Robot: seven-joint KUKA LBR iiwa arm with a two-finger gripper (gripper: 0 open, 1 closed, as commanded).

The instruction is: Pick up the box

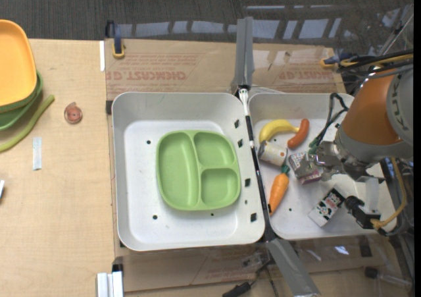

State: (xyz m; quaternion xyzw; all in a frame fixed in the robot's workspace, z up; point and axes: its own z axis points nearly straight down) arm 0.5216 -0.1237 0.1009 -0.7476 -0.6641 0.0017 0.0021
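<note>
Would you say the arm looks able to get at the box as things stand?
Probably yes: the box lies flat in the right bin, apart from the carrot, with nothing on top. The pincer hovers just above-left of it.

Small box in right bin

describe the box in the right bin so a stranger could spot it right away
Look in the right bin, the one without the green plate. Near its front, below the arm's pincer, lies the box: small, flat and white with black markings. Its neighbours, a carrot, banana and sausage, are rounded and brightly coloured.
</note>
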